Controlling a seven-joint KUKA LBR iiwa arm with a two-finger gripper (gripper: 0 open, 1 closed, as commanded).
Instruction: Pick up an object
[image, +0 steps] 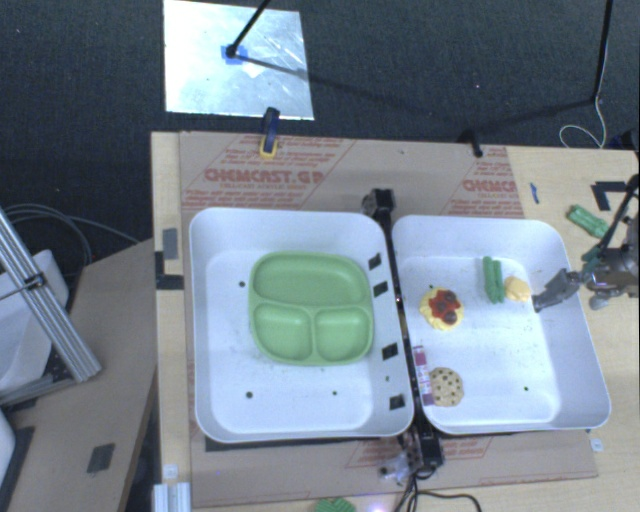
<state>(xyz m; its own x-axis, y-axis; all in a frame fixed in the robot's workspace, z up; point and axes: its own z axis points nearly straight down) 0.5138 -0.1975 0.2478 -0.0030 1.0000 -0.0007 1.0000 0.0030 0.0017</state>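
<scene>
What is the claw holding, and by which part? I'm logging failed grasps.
Nothing: the claw is at the right bin's edge, apart from the yellow toy.

We see even, fairly bright overhead light with a slight bluish cast, soft faint shadows inside the two shallow white plastic bins, glare on the shiny metal sheet, and mild overall softness.

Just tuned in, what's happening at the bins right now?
The gripper is at the right bin's right side, next to the yellow piece and green stick, with nothing seen in its grasp. A pizza toy and cookie lie further left. The green tray sits in the left bin.
</scene>
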